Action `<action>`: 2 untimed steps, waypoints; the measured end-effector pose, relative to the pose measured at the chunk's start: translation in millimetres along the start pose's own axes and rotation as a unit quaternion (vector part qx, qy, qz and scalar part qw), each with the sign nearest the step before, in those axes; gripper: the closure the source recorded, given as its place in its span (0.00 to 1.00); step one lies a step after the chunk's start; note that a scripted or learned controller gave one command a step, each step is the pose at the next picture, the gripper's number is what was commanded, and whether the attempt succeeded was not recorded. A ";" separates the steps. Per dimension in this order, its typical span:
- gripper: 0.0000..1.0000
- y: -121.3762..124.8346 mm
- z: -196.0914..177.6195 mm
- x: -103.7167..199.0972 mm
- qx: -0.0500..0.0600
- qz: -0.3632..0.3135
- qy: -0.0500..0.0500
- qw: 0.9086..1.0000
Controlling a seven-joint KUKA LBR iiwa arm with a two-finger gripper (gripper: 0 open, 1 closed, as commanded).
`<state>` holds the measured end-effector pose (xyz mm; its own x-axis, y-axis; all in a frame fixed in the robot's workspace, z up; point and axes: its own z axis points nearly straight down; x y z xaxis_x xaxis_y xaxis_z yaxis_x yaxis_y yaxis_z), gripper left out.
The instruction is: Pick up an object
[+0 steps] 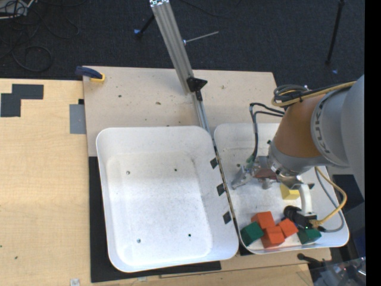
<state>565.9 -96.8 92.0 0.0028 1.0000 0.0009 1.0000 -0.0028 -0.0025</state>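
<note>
My gripper (253,176) hangs over the middle of the right bin (238,137), close to its left wall, below the orange wrist band. A yellow block (290,191) lies just to its right, partly hidden by the wrist. At the bin's front edge sits a cluster: an orange block (265,220), a second orange block (274,236), a third orange block (288,227), a green block (252,232) and another green block (309,236). Nothing shows in the gripper's grasp.
The left bin (119,159) stands beside the right one, with black clips along their shared wall (219,177). A slanted metal rail (175,46) rises behind the bins. Cables (333,198) loop from the wrist over the right bin's right side.
</note>
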 end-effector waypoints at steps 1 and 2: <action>1.00 -0.3 -10.3 -1.5 0.000 0.005 0.001 1.000; 1.00 -5.2 -62.2 -11.8 -0.002 0.004 -0.001 1.000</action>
<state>560.8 -108.6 154.2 0.0099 1.0000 -0.0003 0.9999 -0.0099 0.0015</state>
